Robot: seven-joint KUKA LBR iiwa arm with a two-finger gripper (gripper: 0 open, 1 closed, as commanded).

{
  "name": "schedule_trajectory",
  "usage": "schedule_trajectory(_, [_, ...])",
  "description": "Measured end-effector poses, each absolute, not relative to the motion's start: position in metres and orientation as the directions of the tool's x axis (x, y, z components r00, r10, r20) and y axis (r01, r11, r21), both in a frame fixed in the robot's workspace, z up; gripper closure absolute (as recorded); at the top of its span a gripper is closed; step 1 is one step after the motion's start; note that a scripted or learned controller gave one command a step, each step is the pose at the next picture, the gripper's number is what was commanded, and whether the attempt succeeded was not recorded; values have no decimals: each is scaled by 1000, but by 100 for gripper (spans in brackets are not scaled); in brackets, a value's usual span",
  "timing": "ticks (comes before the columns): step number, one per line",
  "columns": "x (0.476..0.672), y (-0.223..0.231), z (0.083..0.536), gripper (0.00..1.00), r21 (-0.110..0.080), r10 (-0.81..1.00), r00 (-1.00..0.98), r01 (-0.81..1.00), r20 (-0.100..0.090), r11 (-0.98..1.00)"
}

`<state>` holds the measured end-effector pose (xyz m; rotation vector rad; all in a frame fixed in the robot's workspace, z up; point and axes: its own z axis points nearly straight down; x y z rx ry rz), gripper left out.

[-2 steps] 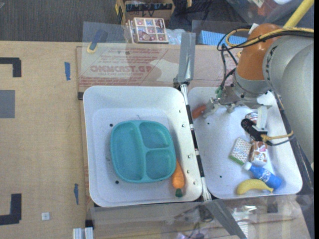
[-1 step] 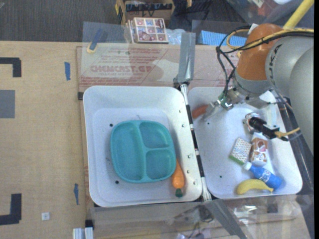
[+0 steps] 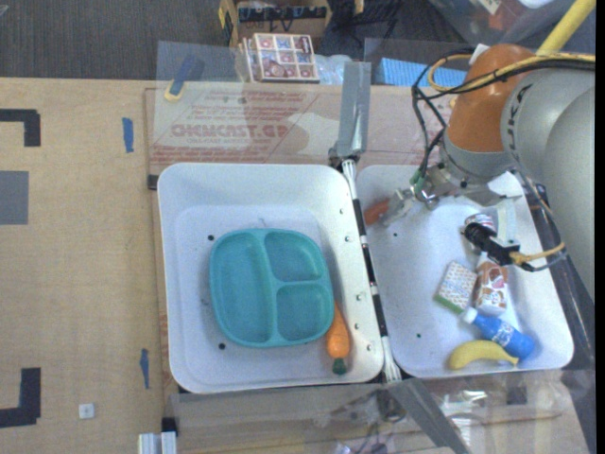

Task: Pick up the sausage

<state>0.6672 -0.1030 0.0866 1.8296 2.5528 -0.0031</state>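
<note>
A single fixed camera looks down at a slant from above the bench [image 3: 76,253], far enough back to take in both white bins [image 3: 189,197] whole, with the arm [image 3: 548,130] entering from the right.

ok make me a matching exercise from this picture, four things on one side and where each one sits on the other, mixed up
Things:
1. teal plate
2. carrot
3. banana
4. sausage

Places:
A. near edge of the right bin
B. far left corner of the right bin, by the gripper
C. middle of the left bin
D. left bin, by the plate's right edge

Pairs: 1-C, 2-D, 3-A, 4-B
</note>
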Motion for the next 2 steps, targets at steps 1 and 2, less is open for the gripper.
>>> schedule_trajectory(1, [665,-108,87,0,-13,865,-502,865,-4,502])
schedule_trajectory(2, [665,-107,87,0,-9,882,-471,882,-1,471])
